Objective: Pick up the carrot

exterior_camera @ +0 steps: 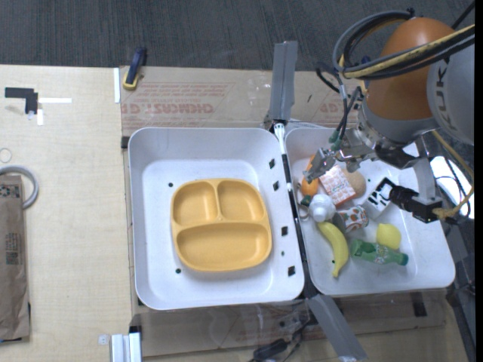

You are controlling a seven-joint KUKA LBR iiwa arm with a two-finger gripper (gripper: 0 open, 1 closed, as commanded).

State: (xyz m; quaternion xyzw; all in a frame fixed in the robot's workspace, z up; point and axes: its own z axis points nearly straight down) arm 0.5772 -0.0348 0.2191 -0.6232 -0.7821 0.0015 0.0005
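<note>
The arm (411,66) is being reached in from the right, its orange band being held above the right-hand bin (434,277). The left-hand bin (151,202) is being occupied by a yellow divided plate (221,225). In the right-hand bin a crowd of small things is being kept together: a banana (335,247), a green bottle (377,255), a lemon (388,235), a red-and-white packet (336,185), a white ball (322,210) and the carrot (309,186).

The gripper (330,159) is being held low over the far left part of that bin, just above and beside the carrot. Whether its jaws are spread or pressed together cannot be told, since the metal parts are being seen as a blur against the clutter, and nothing is being shown plainly between them.

The step in hand is judged to be the descent onto the carrot. For it to be done well, the gripper is best being brought down squarely over the orange body and kept off the packet touching its right side and the bin wall just to its left, or the wrong thing may be caught.

The carrot is being seen as a small orange lump, mostly hidden under the gripper and the packet, lying close against the bin's left wall with the white ball just in front of it.
</note>
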